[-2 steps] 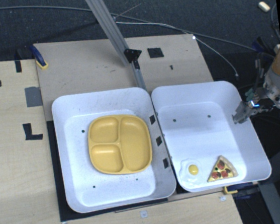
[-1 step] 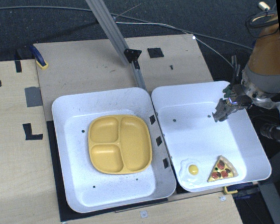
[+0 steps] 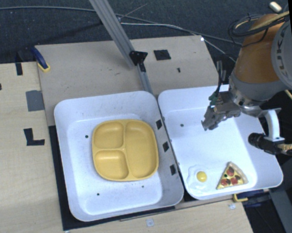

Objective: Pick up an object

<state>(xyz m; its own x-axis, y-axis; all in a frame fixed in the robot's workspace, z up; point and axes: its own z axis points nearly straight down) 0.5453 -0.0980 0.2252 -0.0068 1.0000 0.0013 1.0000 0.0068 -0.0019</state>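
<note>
A yellow three-compartment plate (image 3: pixel 124 149) lies in the left white bin (image 3: pixel 72 114). In the right bin (image 3: pixel 181 103), near its front edge, rest a toy fried egg (image 3: pixel 198 177) and a toy pizza slice (image 3: pixel 231 176). My gripper (image 3: pixel 210 122) hangs over the middle of the right bin, well behind the egg and the pizza slice, with nothing visible between its fingers. The wrist and its cables hide how the fingers stand.
A slanted metal pole (image 3: pixel 117 30) rises behind the gap between the bins. The arm's orange band (image 3: pixel 257 55) and black cables crowd the right bin's far right side. Black tape marks dot the wooden bench (image 3: pixel 13 156) around the bins.
</note>
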